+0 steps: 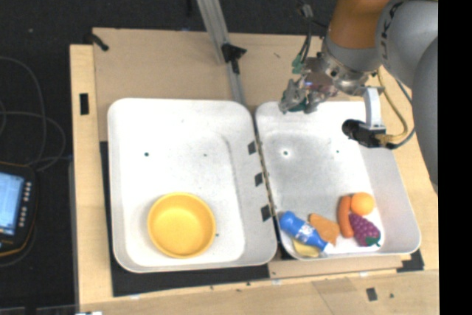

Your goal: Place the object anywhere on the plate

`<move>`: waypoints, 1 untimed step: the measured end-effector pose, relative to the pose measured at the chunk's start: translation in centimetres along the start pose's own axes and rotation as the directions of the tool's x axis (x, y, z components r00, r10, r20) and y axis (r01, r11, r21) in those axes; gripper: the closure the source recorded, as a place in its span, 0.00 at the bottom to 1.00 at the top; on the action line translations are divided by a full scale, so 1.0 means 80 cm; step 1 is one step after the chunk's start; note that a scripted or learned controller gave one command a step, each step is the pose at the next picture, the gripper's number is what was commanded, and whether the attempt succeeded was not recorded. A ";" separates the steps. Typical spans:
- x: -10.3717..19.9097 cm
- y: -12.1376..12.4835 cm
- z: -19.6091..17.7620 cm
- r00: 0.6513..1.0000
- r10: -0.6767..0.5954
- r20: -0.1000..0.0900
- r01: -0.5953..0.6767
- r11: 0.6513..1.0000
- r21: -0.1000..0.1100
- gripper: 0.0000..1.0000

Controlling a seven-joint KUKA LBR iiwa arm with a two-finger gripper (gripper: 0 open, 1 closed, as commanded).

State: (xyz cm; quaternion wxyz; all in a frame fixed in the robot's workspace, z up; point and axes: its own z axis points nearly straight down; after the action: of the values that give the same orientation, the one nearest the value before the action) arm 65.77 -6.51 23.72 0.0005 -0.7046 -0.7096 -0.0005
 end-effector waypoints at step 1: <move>0.058 -0.002 0.009 1.000 0.001 0.001 -0.001 1.000 0.001 1.00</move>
State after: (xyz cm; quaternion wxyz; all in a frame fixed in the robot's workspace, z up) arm 65.55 -1.84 23.01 0.0003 -0.7050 -0.7092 0.0000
